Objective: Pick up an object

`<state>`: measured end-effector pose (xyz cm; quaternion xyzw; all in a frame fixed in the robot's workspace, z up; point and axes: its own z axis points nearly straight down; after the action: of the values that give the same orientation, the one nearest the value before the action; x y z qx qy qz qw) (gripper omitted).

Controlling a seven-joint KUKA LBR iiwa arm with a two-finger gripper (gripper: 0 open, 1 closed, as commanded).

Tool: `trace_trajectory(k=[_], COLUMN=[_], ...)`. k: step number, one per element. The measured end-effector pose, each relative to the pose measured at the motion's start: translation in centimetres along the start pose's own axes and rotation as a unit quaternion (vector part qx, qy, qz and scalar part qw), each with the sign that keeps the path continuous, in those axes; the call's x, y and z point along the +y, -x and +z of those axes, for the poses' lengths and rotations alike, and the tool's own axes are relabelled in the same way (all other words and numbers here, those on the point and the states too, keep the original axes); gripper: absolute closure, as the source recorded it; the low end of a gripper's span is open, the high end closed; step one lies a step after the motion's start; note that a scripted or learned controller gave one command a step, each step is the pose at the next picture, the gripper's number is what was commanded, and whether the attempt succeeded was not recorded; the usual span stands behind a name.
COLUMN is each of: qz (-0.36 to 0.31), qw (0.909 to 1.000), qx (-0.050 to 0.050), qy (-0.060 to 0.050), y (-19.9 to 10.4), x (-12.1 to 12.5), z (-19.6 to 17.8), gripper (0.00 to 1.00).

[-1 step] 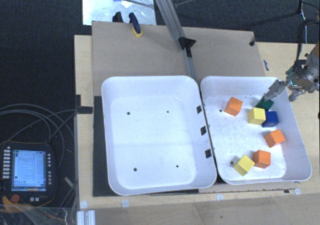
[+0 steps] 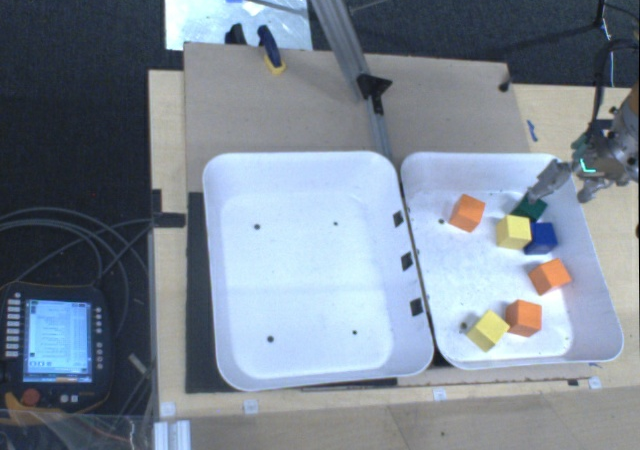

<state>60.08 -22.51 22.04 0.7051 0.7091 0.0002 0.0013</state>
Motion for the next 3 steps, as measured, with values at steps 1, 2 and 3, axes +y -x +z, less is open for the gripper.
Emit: trace_trajectory(k=[1, 2, 3], qz=[0.0, 0.001, 0.001], qw=[1.0, 1.0, 1.0], qx=[0.001, -0.002, -0.004], qy=[-0.001, 0.004, 0.009], y=[-0.7, -0.5, -0.2], x=[0.1, 0.2, 0.8], z=[4.3, 10.0, 10.5], gripper=[0.0, 0.0, 0.0])
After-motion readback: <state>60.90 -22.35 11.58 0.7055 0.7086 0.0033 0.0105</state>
